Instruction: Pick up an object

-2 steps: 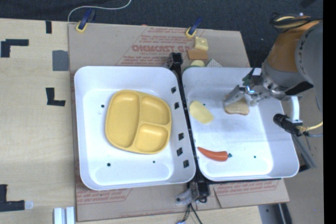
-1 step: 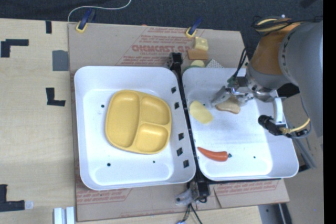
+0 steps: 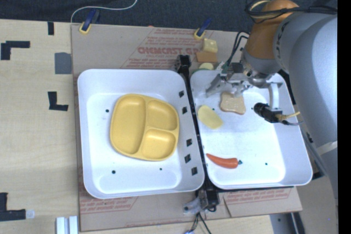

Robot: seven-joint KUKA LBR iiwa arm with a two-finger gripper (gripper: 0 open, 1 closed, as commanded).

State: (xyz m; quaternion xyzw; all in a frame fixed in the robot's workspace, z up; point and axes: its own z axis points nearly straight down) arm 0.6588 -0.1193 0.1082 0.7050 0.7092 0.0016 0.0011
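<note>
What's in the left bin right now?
The left bin holds one yellow divided tray, lying flat with three compartments and nothing in them. A few small dark dots show on the bin floor around it. Whatever lies under the tray is covered.

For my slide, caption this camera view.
Gripper poised over toast slice in right bin; yellow tray in left.

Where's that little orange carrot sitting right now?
The carrot lies near the front edge of the right bin, in its left part, below the pale yellow potato-like piece and apart from the gripper.
</note>
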